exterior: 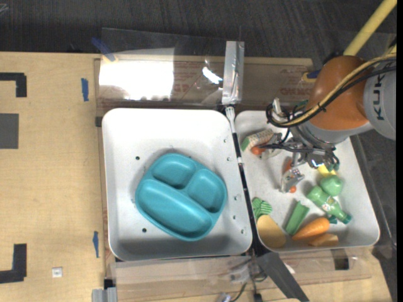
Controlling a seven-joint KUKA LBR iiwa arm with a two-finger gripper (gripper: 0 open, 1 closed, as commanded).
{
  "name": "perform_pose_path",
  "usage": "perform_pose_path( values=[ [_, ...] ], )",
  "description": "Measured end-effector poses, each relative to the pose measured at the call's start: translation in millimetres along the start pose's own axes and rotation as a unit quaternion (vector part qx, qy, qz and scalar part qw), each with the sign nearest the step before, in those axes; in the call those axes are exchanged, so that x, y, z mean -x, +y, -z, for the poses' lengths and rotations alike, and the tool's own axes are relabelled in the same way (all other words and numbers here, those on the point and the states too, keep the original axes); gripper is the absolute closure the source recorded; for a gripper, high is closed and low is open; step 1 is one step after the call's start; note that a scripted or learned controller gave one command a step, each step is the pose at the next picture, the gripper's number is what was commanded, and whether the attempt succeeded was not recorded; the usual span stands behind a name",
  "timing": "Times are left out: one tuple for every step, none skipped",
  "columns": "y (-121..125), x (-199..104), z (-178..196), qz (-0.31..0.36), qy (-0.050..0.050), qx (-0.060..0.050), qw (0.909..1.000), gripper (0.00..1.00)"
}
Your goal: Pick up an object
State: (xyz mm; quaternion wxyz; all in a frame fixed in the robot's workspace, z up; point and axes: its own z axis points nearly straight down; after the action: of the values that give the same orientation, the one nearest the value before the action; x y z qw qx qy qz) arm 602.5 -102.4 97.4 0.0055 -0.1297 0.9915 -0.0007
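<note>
The right bin (pixel 365 197) holds several toy foods. An orange carrot (pixel 312 228) lies near its front edge, with a dark green stick (pixel 295 217) and a tan rounded piece (pixel 271 231) to its left. A light green toy (pixel 327 194) lies to the right, and a small yellow piece (pixel 325 167) sits just above it. My gripper (pixel 291 176) hangs low over the middle of this bin, below the orange wrist band (pixel 337 93) and a tangle of black cables. It is left of the light green toy and above the dark green stick.
The left bin (pixel 119 137) carries a teal divided plate (pixel 181 195). A small orange-and-white item (pixel 258 142) lies at the back left of the right bin, and a green leafy piece (pixel 260 206) sits by the wall between the bins. Clear plastic sheeting (pixel 170 74) stands behind the bins.
</note>
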Motion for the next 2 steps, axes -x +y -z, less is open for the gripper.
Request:
perform_pose_path(
  values=[
    [-2, -66, -7, 0.000, -0.001, 0.000, 1.0000, 0.00],
    [23, -47, -7, -0.009, -0.002, -0.002, 1.0000, 0.00]
  ],
)
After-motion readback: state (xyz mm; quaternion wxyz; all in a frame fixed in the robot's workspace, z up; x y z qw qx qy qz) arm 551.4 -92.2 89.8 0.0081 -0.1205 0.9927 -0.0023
